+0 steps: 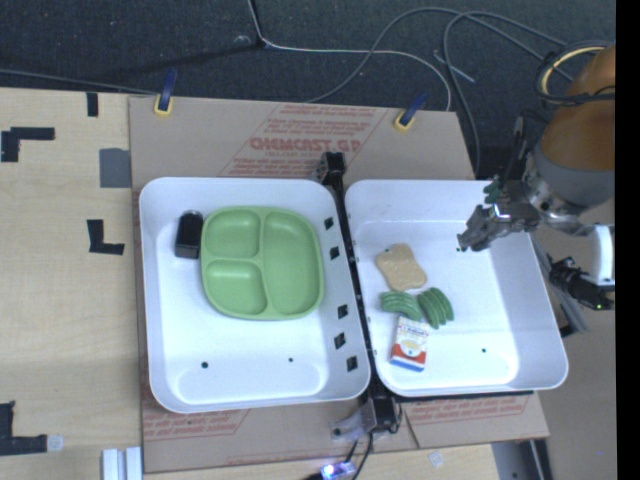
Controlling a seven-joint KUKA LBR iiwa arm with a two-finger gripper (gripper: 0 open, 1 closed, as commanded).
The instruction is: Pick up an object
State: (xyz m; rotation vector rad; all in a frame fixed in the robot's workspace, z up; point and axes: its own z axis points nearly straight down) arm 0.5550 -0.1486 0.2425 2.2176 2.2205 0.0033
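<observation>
Over the right bin [520,368], near its far right edge, the gripper [478,230] hangs at the end of the grey arm, which comes in from the right side with its orange band just above the wrist. Nothing sits between the fingers as far as I can make out; whether they are spread or pressed together I cannot tell, since they read as a small dark tangle from this angle.

The things worth picking all lie together in the left half of that bin, close to the divider where the two bins meet. A tan sponge [400,265] lies farthest back, a green bean pod toy [420,306] sits just in front of it, and a small red and white carton [410,350] lies nearest the front edge, touching or almost touching the pod. They are well apart from the gripper, so it probably has to travel left and down before any grasp is possible.

The left bin [170,298] carries a green divided plate [263,262] in its middle, flat on the floor, with a small black block [188,234] just beside the plate's left rim. Being flat and wide, the plate looks like a poor candidate for two fingers; the carton or sponge seem easier.
</observation>
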